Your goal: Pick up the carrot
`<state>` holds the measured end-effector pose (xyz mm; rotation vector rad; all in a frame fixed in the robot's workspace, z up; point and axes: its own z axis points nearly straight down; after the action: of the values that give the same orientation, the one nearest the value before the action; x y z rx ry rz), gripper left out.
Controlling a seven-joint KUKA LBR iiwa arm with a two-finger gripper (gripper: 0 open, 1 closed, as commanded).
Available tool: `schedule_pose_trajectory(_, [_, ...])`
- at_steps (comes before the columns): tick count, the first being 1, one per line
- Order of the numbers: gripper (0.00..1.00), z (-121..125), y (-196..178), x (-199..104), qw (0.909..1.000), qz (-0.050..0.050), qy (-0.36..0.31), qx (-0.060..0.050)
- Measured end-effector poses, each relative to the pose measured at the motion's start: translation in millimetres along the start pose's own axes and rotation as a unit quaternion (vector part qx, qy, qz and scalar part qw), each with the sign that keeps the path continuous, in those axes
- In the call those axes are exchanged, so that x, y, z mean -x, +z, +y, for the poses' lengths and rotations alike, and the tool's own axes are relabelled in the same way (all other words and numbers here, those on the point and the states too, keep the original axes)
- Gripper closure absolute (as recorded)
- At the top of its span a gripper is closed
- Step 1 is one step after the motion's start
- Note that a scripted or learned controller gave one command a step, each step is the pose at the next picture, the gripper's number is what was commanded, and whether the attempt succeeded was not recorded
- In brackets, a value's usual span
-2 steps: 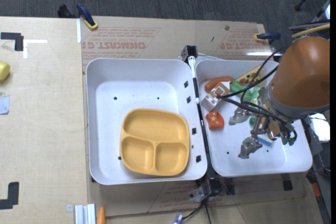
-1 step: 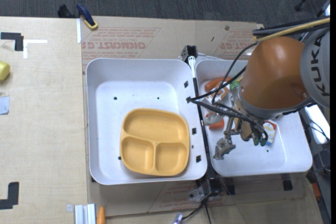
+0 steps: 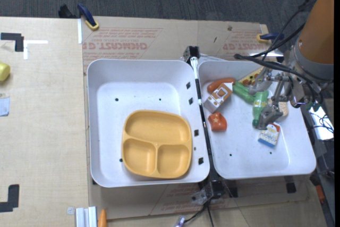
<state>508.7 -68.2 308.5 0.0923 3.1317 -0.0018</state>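
Two white bins, the left bin (image 3: pixel 101 130) and the right bin (image 3: pixel 249 159), look like smooth moulded plastic with a soft sheen. In the left bin, toward its front edge, a yellow divided plate (image 3: pixel 157 142) shows a matt plastic finish. Near the right bin's back left corner, the orange carrot (image 3: pixel 219 84) appears smooth and slightly glossy, like toy plastic, as does the red tomato-like piece (image 3: pixel 218 122). Brown corrugated cardboard (image 3: pixel 138 42) with red print lies matt under both bins. The bench (image 3: pixel 37 141) has a pale wood-grain finish. The gripper (image 3: pixel 268 114) looks like dull grey metal.
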Motion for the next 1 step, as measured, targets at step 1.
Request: schedule_pose_trajectory(1, [0.00, 47.4, 116.7, -33.2, 0.9982, 0.003, -0.060, 0.001])
